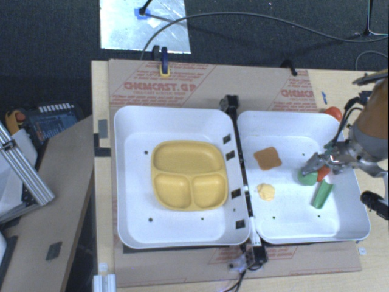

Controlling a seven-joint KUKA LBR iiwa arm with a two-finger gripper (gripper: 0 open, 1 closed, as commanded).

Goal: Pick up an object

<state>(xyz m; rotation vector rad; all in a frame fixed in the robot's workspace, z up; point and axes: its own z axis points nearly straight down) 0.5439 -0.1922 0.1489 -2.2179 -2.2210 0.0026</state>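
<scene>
The gripper (317, 165) sits low in the right bin (285, 227), over a green piece (307, 176) (whether its grip is closed I cannot tell). A green stick (322, 194) lies just beside. A yellow tray (187, 174) rests in the left bin (134, 224).

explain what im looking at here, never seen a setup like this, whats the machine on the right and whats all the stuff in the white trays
This is one picture from a camera fixed above a bench, looking down at a slant. The machine on the right is a robot arm, grey with an orange band, and a program moves it to pick things up. Its gripper is low over the right bin.

Two shallow white bins sit side by side. The left bin holds a yellow tray with three compartments. The right bin holds a brown flat piece, a small yellow lump and a green object, with another green piece right at the gripper. Whether anything is actually gripped is too unclear to say.
</scene>
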